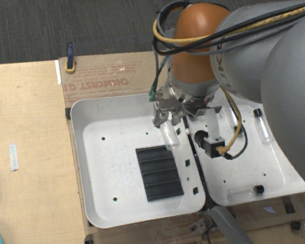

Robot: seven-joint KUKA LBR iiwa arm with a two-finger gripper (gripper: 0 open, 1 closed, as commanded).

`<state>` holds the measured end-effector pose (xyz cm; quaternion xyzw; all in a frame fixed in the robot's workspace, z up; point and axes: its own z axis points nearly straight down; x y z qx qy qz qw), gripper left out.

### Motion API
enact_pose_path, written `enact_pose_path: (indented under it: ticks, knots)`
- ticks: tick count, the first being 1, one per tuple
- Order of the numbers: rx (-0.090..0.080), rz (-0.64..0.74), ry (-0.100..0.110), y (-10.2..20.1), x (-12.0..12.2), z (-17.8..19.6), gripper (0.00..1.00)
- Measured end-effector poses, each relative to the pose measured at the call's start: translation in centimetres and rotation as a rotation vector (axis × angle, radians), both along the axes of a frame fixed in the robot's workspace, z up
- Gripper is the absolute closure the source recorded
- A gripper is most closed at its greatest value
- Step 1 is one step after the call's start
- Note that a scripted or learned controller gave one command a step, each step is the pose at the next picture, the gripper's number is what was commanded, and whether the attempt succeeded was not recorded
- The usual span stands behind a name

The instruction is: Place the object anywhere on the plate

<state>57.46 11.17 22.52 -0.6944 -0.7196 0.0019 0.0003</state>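
A: Clear tube [170,139] hung right at the jaws, its lower end just short of the black ribbed plate [159,172]. The plate lay just past the jaws, toward the camera and slightly to the view's left, flat in the left bin [78,153].

B: Grip state?

A: Couldn't tell. The gripper [167,123] was seen from above and the wrist blocked it, so open, closed or clamped on the tube went unresolved.

B: Handling?

A: Judged light, rigid, smooth and prone to roll, possibly breakable. Best taken across its middle, crosswise to its length. The plate's ribs might stop it rolling.

B: Arm pose?

A: The arm [202,27] reached in from the view's right, wrist pointing steeply down over the wall between the bins. Two similar tubes [260,126] lay well off to the jaws' far side, in the right bin [288,177].
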Motion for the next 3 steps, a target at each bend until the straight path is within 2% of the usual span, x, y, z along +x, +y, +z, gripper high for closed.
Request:
enact_pose_path:
  ticks: [1, 2, 3]
  knots:
    - [-0.003, -0.308, 0.0, 4.4, 3.0, 2.7, 1.0]
    - [-0.002, -0.281, 0.001, -2.6, 2.0, 3.9, 1.0]
    - [-0.001, -0.047, -0.001, 1.8, 3.9, 4.9, 1.0]
